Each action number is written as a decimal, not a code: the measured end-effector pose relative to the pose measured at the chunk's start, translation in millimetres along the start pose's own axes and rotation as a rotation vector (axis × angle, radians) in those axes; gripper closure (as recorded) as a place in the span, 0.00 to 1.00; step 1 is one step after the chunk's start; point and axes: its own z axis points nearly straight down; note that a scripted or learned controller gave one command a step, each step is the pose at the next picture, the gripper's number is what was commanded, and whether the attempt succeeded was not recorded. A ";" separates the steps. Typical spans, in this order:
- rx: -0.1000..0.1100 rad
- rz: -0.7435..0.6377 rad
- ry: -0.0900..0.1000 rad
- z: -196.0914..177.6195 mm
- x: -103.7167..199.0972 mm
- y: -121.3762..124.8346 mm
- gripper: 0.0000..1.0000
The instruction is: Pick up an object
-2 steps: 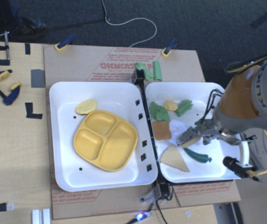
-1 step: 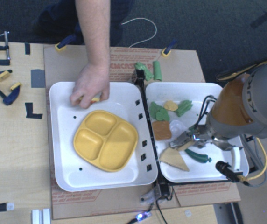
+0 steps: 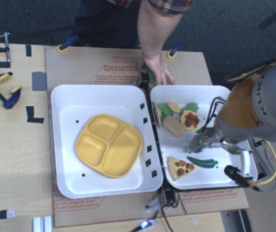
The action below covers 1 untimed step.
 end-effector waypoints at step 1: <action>0.005 0.000 0.002 -45.8 7.5 -3.6 1.00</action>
